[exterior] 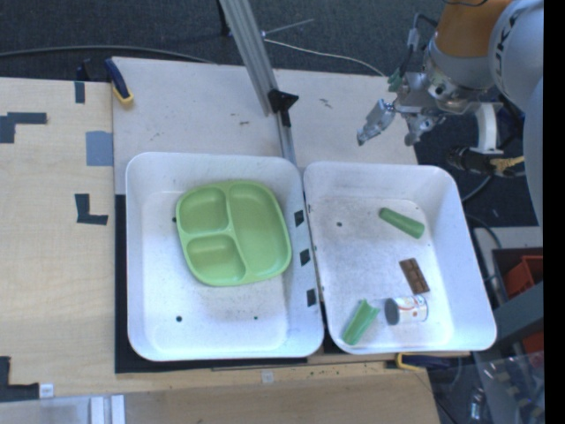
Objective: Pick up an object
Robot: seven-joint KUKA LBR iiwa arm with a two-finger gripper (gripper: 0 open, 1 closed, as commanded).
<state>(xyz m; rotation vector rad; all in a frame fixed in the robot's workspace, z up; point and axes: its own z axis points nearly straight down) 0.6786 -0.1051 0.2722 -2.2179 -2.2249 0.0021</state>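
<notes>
**Hovering above the right bin, nothing picked yet**

Hanging over the bench just beyond the far rim of the right bin (459, 237), the gripper (388, 124) sits high, with nothing between its fingers. Whether the jaws are spread or pressed together cannot be told from this slant; the tip is too small and cluttered.

Down in the right bin, the candidates wait. A green cylinder (402, 222) lies tilted near the far side, closest to the gripper. A small brown block (413, 276) sits below it, well apart. Near the front wall, a second green piece (359, 322) lies just beside a small clear-and-dark item (405, 310), too blurred to name. The left bin (141, 263) carries a green tray (233, 232) with three compartments.

By the look of it, this is the approach step: no target is engaged. The next move calls for a shift over the right bin, lining up across the chosen thing's short side, then a straight descent. The far cylinder looks the cleanest choice, standing alone with room on both sides.
</notes>
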